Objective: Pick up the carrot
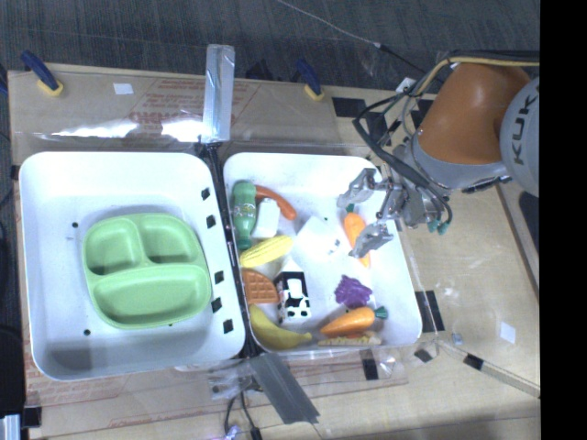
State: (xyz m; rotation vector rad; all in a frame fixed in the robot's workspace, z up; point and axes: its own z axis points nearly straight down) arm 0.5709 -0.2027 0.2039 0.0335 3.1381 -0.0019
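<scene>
Overhead, at a slant, the camera looked down on a bench [514, 273] that bore two shallow white bins side by side. From the right a grey arm [477, 117] with an orange band reached over the right bin [275, 165]. Its gripper [365, 213] stood spread wide over the bin's right part, one finger [356, 189] above and one finger [374, 238] below in the picture. Between them lay a small orange carrot [354, 231], green end up, its tip toward the lower finger. The fingers sat just beside the carrot, and whether they touched it could not be told; they were not closed on it.

A second, larger carrot [348, 322] lay near the bin's front wall, just under a purple bunch of grapes [353, 291]. Along the bin's left side were a green bottle [243, 207], a white block [266, 218], an orange-red piece [278, 202], a yellow corn cob [266, 249], a waffle-like piece [260, 288], a black-and-white carton [293, 297] and a banana [278, 335].

The left bin [46, 181] held a green divided plate [145, 269] with three sections.

Faint red printing showed on the sheet under the bins, too blurred to read. White letters on the arm's grey casing at the far right were cut off and could not be read in full.
</scene>
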